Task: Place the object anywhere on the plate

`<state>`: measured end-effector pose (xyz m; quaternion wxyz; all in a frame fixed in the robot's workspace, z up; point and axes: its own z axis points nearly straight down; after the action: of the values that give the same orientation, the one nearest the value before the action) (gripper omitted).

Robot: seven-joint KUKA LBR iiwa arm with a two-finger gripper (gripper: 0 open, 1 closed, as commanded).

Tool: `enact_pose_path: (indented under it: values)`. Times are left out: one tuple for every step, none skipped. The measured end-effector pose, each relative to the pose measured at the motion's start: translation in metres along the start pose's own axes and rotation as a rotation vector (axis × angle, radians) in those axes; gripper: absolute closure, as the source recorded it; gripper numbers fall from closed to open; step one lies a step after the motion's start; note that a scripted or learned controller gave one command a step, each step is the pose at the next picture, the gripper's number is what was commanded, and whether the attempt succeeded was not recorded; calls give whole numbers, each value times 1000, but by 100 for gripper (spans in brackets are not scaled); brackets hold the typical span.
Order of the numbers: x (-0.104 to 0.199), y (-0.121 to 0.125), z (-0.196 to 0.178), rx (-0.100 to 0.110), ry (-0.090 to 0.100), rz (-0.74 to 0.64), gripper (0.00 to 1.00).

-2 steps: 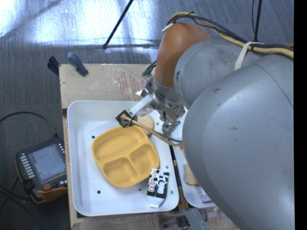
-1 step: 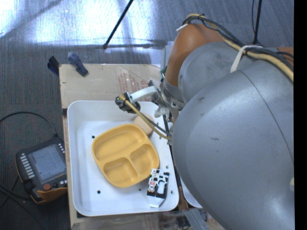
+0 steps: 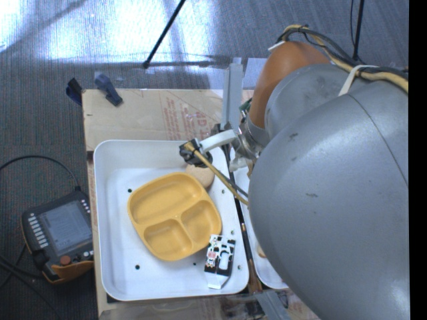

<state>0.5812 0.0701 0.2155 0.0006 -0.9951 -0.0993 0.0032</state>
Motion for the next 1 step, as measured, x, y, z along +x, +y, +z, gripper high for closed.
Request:
enact_pose_path:
  values:
    - [-65, 43, 31, 1, -3, -25, 0]
